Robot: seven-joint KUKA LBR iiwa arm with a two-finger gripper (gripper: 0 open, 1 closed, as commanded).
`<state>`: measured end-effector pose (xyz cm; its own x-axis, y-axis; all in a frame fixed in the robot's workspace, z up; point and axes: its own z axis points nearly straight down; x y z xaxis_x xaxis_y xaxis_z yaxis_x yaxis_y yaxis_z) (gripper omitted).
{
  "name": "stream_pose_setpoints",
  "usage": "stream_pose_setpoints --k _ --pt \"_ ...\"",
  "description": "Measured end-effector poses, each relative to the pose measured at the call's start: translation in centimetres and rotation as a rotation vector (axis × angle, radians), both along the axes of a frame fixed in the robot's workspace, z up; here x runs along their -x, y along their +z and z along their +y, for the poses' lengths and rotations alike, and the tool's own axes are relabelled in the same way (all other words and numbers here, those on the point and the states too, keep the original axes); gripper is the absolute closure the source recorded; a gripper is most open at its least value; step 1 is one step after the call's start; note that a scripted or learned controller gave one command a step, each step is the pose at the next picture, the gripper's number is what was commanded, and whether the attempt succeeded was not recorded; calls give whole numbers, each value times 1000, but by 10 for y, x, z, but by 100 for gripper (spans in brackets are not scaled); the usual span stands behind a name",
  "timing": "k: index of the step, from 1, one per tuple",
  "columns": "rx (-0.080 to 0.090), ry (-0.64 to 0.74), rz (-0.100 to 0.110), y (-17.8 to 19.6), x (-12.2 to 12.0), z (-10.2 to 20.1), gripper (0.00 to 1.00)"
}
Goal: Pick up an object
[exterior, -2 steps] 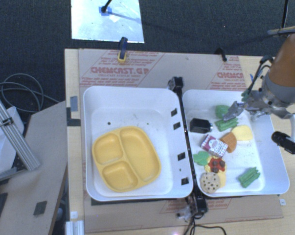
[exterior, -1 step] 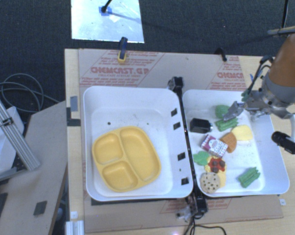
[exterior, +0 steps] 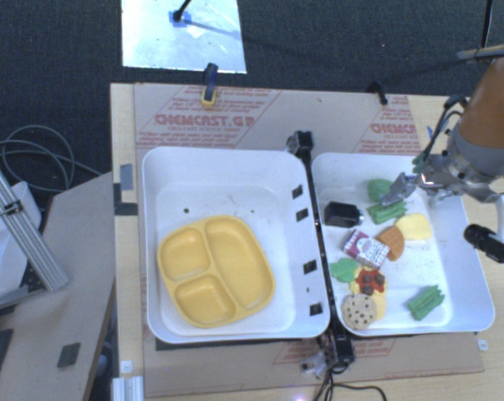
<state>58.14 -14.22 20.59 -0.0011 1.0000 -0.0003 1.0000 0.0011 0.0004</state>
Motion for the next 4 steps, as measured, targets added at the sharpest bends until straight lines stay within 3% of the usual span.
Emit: stream_pose_setpoints --k 2,3,4 --pt "0 0 0 0 0 0 0" --pt "5 1 -11 -107 32 -11 0" --pt "2 0 -13 -98 31 -10 100"
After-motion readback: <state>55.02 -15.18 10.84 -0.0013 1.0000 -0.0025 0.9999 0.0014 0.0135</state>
